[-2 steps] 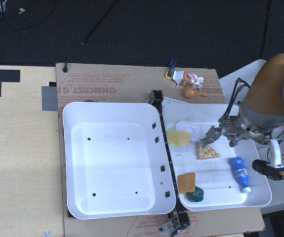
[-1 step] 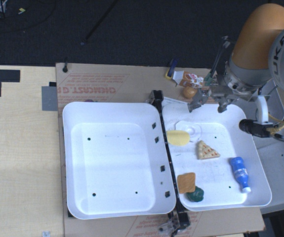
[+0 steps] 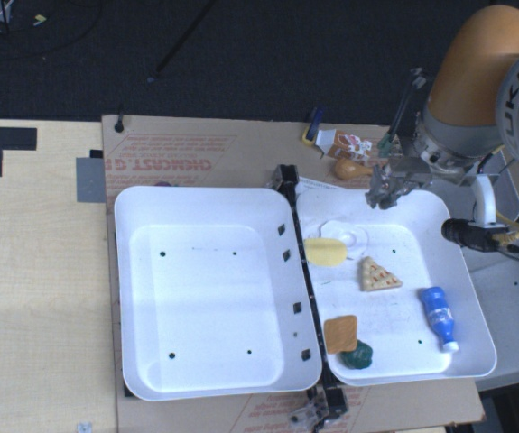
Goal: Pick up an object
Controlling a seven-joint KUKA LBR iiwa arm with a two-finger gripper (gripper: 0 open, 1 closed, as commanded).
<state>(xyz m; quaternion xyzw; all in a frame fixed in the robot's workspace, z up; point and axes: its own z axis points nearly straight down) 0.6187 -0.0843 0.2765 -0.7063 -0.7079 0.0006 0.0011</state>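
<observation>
Gripper [image 3: 386,193] hung above the back edge of the right bin [image 3: 476,350], at about twelve o'clock over that bin, and I could not tell its state; nothing was visibly held beneath it. Grey arm [image 3: 476,88] with its orange band reached in from three o'clock.

Right bin held five things. Nearest the claw, toward seven o'clock from it, lay a pale yellow lump [image 3: 326,253] close by the divider. Just beside that, toward four o'clock, lay a tan wedge [image 3: 378,276] like a pizza slice. A blue bottle [image 3: 438,316] lay on its side near the bin's four o'clock edge. At the bin's seven o'clock corner sat a brown square [image 3: 340,333], touching a small dark green lump [image 3: 359,356].

Left bin [image 3: 133,242] sat alongside at nine o'clock.

Judging from this, the reach was not yet committed to a target. A good pick would likely favour the yellow lump or the wedge, each lying apart from its neighbours, with the claw centred directly overhead before descending, well clear of the divider and bin wall.
</observation>
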